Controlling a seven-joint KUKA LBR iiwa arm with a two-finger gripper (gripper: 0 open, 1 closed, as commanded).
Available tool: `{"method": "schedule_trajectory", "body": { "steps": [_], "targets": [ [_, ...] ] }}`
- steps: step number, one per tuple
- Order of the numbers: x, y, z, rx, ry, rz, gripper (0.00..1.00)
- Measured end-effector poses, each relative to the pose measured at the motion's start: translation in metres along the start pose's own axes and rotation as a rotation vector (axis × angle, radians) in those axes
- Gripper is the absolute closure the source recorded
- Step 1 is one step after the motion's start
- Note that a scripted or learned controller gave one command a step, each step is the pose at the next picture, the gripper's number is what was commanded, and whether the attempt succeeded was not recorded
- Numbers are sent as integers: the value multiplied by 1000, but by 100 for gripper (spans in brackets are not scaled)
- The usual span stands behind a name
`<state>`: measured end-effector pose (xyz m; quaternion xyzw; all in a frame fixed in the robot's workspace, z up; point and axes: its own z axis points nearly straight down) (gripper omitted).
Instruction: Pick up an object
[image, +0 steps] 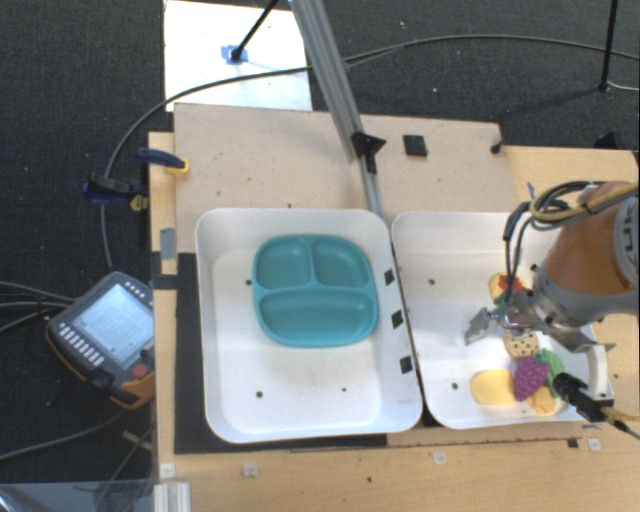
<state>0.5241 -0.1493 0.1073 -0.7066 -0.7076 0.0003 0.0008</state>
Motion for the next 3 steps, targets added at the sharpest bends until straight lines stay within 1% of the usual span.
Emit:
{"method": "schedule_trajectory", "body": {
  "steps": [1, 2, 3],
  "targets": [
    [-1, 4, 18, -14, -5, 0, 0],
    [1, 6, 6, -16, 0, -1, 100],
    [-1, 12, -38, -7, -2, -3, 100]
  ]
}}
